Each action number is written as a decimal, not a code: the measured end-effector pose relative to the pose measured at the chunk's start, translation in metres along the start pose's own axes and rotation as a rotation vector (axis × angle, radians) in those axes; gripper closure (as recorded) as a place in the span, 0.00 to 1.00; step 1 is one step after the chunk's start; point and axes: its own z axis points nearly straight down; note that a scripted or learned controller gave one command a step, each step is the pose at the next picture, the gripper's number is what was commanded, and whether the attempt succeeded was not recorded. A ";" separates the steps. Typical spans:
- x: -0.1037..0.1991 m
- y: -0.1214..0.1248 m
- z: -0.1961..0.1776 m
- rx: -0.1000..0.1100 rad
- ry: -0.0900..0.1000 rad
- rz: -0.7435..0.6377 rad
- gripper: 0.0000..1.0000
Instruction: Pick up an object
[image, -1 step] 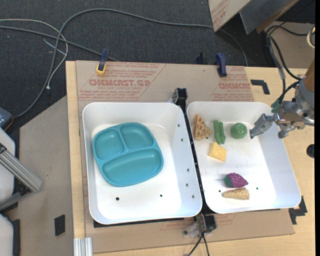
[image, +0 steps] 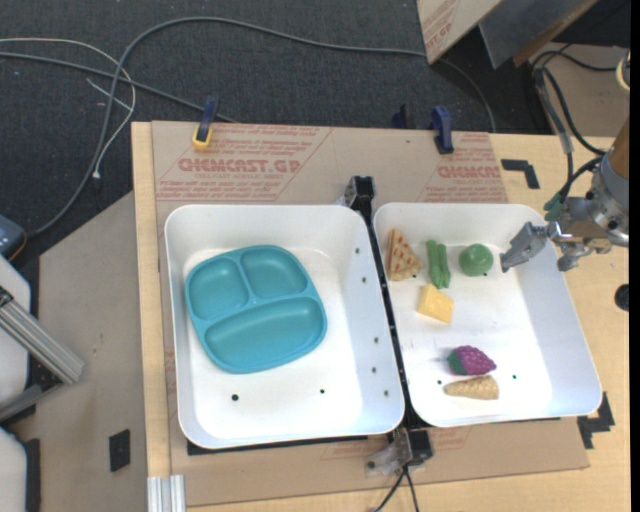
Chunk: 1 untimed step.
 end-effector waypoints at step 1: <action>0.000 -0.007 0.057 0.001 0.001 0.001 0.00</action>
